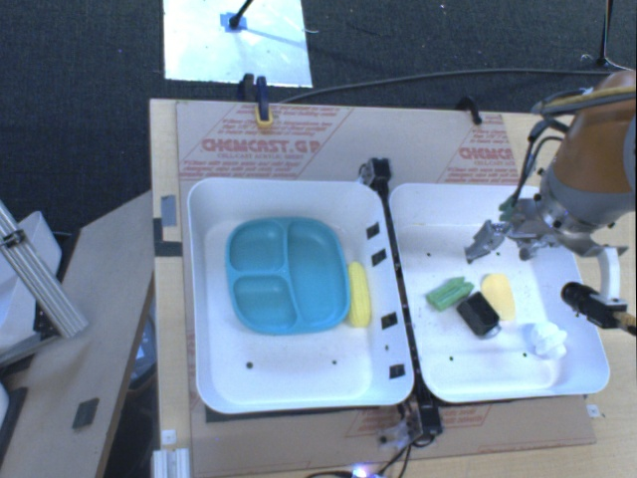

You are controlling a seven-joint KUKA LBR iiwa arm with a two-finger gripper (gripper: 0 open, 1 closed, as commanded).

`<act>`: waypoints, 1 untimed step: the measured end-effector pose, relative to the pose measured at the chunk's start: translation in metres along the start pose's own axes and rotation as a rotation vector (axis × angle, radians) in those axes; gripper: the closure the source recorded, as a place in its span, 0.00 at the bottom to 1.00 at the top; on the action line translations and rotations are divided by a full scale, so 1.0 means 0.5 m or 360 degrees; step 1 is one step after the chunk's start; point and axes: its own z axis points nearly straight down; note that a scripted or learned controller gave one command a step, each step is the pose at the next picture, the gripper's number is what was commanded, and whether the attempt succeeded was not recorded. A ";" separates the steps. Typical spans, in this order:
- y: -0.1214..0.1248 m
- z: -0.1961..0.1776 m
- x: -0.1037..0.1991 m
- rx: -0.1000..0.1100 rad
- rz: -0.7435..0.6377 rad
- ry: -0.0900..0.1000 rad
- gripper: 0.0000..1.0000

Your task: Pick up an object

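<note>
Camera view, looking down at a slant on both bins. Left bin [214, 267]: a blue divided plate [284, 275] lies near the middle, three compartments, and a yellow piece shaped like a banana [359, 295] lies just beside its right rim, lengthwise along it.

Right bin [587, 361]: four small things grouped in the centre to lower right. A green piece [449, 293] lies toward the left; a black block [479, 315] sits just below and right of it; a yellow lump [499, 295] touches or nearly touches the black block on its upper right. A white crumpled piece [545, 340] lies apart, lower right.

The arm enters at the right edge of the frame, orange band visible above the wrist. The gripper [486, 241] hangs over the upper part of the right bin, above the green piece and apart from it. Fingers point left and down; whether they are spread or closed cannot be told. Nothing is seen between them.
</note>
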 end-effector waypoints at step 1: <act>0.006 -0.015 0.001 -0.0021 -0.0004 -0.0003 0.00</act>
